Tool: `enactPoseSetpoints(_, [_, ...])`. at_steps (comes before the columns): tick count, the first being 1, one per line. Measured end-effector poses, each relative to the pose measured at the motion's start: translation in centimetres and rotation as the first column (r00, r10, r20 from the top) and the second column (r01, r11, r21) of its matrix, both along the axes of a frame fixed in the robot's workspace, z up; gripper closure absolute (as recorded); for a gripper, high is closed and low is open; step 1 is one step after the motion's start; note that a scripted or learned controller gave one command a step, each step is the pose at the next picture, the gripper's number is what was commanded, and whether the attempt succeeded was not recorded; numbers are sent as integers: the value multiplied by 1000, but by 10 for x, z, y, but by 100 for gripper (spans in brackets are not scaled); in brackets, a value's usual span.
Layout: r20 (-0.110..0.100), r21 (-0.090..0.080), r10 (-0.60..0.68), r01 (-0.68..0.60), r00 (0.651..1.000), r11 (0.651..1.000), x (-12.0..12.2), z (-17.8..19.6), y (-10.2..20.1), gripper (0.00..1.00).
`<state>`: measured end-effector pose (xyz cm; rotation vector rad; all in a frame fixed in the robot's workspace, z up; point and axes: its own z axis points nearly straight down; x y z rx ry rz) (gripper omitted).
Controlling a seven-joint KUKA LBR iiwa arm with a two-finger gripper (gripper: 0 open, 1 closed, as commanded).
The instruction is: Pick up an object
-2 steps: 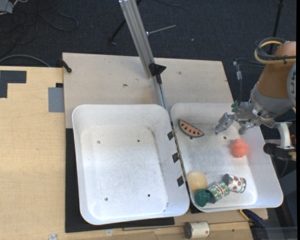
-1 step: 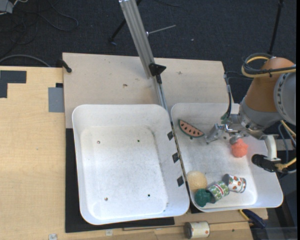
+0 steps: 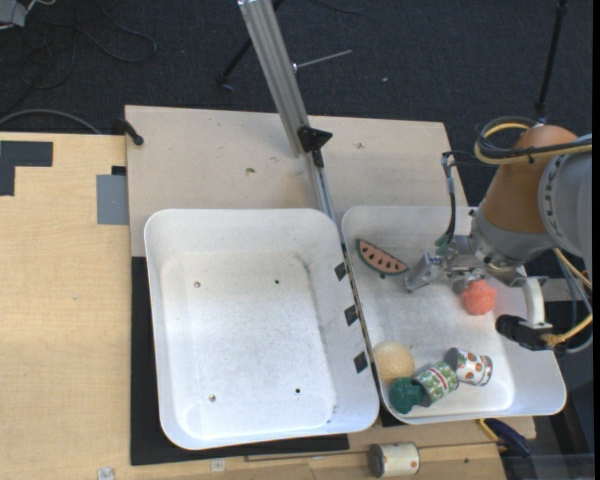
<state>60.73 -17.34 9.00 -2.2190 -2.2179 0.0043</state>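
The right bin [image 3: 540,393] holds several objects. A watermelon slice [image 3: 382,259] lies at its far left. An orange-red ball [image 3: 479,297] rests near the right side. A tan ball [image 3: 393,358], a dark green lump [image 3: 406,395] and a printed can [image 3: 455,373] lie along the near edge. My gripper [image 3: 416,278] hangs low over the bin's middle, between the watermelon slice and the orange-red ball, with nothing visible between its fingers.
The left bin [image 3: 170,268] sits beside the right one, with black clips on the shared wall. A slanted aluminium bar [image 3: 280,78] rises behind the bins. A small cylinder [image 3: 394,459] lies on the bench in front.
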Motion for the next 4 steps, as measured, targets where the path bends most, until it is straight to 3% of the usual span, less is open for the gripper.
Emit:
enactPoseSetpoints(1, [1,0,-4,4,1000,1000,0,11,-1,100])
enactPoseSetpoints(3, [10,-3,1,-1,1000,1000,3,127,-14,100])
enactPoseSetpoints(4, [5,-1,3,-3,1000,1000,3,134,-14,100])
